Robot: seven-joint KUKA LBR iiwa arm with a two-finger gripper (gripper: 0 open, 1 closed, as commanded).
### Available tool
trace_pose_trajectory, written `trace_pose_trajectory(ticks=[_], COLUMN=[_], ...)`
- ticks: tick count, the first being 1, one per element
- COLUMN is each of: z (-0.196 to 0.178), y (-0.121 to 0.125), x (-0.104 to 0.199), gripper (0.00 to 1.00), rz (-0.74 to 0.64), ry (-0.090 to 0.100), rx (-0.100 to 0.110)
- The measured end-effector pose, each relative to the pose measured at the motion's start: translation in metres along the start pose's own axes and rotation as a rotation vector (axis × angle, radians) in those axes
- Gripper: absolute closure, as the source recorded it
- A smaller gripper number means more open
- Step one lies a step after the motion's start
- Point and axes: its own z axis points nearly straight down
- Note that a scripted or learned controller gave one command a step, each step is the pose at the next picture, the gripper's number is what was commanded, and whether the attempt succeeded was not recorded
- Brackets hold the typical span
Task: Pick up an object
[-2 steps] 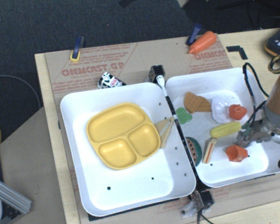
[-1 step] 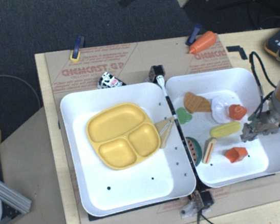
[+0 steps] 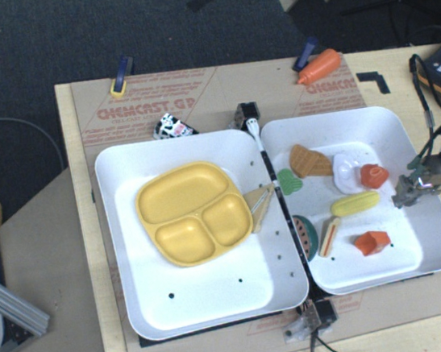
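Note:
The right bin (image 3: 427, 252) holds several toy foods: a brown cone (image 3: 310, 161), a green piece (image 3: 289, 182), a white piece (image 3: 348, 168) with a red tomato (image 3: 374, 176) against it, a yellow corn cob (image 3: 355, 204), a watermelon slice (image 3: 306, 235), a hot dog (image 3: 328, 239) and a red chunk (image 3: 372, 242). My gripper (image 3: 408, 189) reaches in over the right bin's right side. It is just right of the corn cob and the tomato, apart from both. Nothing shows in its grasp.
A yellow divided plate (image 3: 193, 213) lies in the left bin (image 3: 222, 305). An orange carrot (image 3: 319, 66), a black-and-white toy (image 3: 173, 126) and a blue-yellow clamp (image 3: 120, 78) sit on the cardboard behind the bins. A black clip (image 3: 246, 114) sits where the bins meet.

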Motion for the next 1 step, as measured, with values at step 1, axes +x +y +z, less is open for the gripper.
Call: trace_pose_trajectory(ticks=[1], z=[-0.0258], y=[0.0015], x=[-0.0003], gripper=[1.00], rz=[0.000], ry=[0.000], rx=[0.000])
